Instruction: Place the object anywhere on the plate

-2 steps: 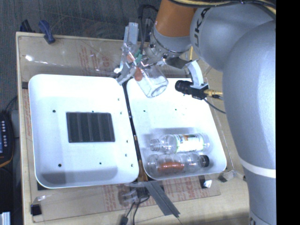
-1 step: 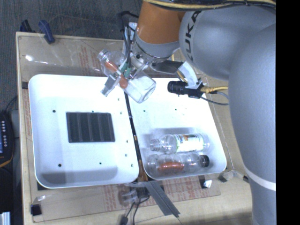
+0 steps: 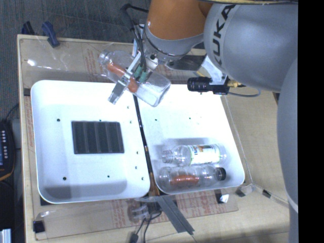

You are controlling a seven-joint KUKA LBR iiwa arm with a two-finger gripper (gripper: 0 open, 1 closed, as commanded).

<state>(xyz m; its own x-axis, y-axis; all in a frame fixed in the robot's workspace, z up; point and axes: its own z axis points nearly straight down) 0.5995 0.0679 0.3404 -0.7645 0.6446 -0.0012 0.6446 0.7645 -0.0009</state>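
I see the arm (image 3: 243,29) reaching in from the upper right of the frame, its jaws (image 3: 132,77) closed on a clear bottle (image 3: 132,80) with an orange band, held tilted near the top centre, over the far end of the divide between the two bins. The plate (image 3: 97,136), dark and ribbed, lies flat in the left bin (image 3: 45,135), at centre left, well apart from the held bottle. In the right bin (image 3: 202,115), lower right, two more bottles (image 3: 193,154) lie side by side, touching, on the desk (image 3: 263,211).
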